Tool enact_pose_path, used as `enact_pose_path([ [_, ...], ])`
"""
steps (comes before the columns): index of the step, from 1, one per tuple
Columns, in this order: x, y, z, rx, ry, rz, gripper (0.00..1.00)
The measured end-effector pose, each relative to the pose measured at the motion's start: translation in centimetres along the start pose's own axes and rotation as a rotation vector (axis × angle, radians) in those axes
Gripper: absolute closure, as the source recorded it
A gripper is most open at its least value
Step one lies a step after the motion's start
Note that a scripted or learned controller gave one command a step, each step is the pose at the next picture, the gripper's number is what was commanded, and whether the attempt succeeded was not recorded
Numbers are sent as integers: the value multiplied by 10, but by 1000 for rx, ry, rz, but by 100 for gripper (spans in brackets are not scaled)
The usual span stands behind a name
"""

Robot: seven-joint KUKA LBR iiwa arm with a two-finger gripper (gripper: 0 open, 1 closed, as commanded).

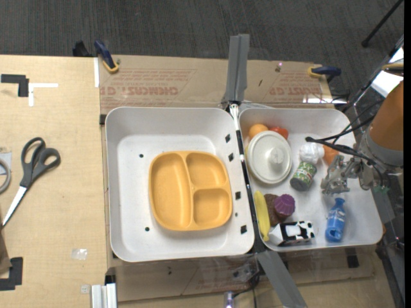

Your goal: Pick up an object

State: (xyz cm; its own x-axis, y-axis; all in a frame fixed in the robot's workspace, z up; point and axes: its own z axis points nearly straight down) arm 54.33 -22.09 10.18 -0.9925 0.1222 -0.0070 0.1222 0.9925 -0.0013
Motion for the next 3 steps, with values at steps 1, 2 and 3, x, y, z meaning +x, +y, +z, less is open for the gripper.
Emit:
enact_pose_path([
  [1, -28, 30, 10, 0, 4, 182, 100],
  [2, -90, 77, 10, 6, 3, 249, 100],
  [3, -62, 25, 9, -2, 2, -272, 100],
])
